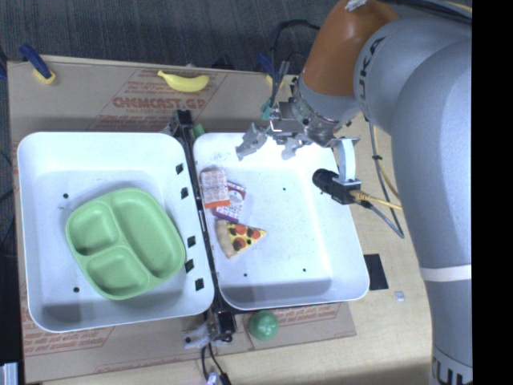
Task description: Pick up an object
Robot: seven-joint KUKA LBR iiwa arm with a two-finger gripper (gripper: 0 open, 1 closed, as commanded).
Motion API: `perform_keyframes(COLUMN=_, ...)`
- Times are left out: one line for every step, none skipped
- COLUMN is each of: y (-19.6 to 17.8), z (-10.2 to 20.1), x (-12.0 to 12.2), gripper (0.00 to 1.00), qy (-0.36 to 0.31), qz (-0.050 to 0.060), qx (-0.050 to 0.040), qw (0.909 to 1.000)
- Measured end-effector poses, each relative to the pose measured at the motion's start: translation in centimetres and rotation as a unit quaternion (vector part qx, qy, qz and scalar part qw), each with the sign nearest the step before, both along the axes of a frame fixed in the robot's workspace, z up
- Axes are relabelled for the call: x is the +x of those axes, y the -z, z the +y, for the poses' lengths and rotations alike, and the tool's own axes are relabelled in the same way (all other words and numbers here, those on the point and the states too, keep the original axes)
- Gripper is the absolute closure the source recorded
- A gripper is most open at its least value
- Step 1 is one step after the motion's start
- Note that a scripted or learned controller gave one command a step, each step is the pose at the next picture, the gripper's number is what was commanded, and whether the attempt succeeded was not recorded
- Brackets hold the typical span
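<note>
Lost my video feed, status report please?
End effector open, holding nothing, above right bin's far edge. Pizza slice and packet near divider. Path clear.

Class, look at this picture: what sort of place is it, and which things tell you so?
Probably a robotics lab bench for grasping trials: a grey arm's gripper over two shallow white bins, toy items like a plastic pizza slice and green divided tray, all on cardboard sheeting.

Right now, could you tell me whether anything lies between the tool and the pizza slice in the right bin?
Nothing visible blocks it. The tool is above the far end of the right bin, and the pizza slice lies nearer the left wall. The snack packets sit just beyond the slice, close to that line and beside rather than over it.
</note>
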State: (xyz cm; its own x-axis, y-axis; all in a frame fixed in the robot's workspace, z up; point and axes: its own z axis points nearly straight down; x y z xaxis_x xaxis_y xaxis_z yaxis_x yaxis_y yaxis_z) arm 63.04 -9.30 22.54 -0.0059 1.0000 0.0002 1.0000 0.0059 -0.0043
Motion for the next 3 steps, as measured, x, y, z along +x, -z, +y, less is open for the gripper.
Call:
perform_keyframes(y=-2.14, z=-1.98, x=2.63, gripper=0.0, qy=0.001, qz=-0.002, qx=0.0, qw=1.0)
perform_keyframes(y=-2.11, z=-1.97, x=2.62, gripper=0.0, qy=0.001, qz=-0.002, qx=0.0001, qw=1.0)
perform_keyframes(y=-2.11, z=-1.97, x=2.62, gripper=0.0, qy=0.001, qz=-0.002, qx=0.0001, qw=1.0)
